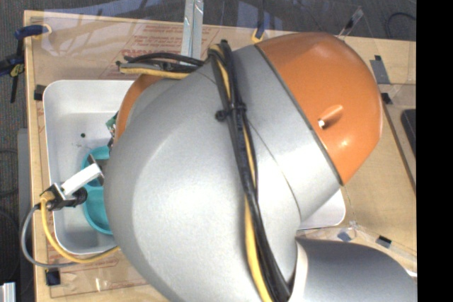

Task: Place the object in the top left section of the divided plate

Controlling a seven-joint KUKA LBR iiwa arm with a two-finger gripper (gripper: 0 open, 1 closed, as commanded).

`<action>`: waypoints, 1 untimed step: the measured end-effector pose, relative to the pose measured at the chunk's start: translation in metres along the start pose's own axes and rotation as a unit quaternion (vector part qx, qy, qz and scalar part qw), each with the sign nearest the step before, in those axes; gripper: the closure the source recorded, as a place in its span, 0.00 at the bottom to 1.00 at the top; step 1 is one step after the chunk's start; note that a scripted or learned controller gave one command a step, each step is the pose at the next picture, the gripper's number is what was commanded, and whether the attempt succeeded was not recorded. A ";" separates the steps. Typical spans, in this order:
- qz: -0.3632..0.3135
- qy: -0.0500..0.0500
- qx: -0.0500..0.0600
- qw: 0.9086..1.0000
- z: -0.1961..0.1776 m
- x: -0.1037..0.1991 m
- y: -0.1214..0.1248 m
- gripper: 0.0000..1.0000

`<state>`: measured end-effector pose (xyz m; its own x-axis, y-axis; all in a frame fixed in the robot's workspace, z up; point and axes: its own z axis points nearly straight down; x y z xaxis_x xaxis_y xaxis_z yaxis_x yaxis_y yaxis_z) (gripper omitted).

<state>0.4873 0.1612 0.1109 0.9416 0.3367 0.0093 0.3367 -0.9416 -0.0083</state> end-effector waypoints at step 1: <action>0.057 -0.005 -0.004 0.998 -0.121 0.004 -0.020 1.00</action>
<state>0.4832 0.1799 0.2321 0.9738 0.2274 -0.0008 0.2274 -0.9738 -0.0009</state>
